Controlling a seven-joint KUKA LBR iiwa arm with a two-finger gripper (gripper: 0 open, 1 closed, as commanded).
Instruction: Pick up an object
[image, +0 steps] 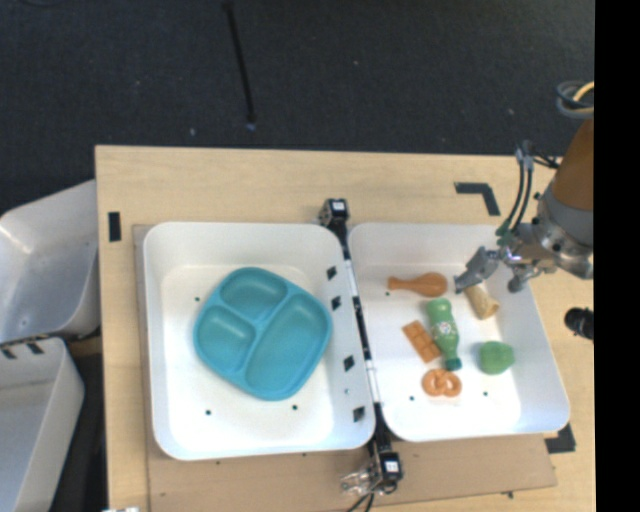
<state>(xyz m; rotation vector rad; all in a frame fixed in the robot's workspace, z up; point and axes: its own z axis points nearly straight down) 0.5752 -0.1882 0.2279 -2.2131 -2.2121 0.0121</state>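
A wooden bench (250, 185) on dark carpet bears two white bins: the left bin (160, 400) holds a blue divided plate (262, 333), the right bin (530, 400) a scatter of toy food. The gripper (497, 270) hovers over the right bin's far right part, jaws spread and holding nothing, just above a tan cork-like piece (483, 300). Nearby lie a drumstick (420, 285), green bottle (444, 333), waffle piece (421, 341), pretzel (441, 383) and green ball (495, 357). This looks like the approach step; next it likely must descend squarely and close.
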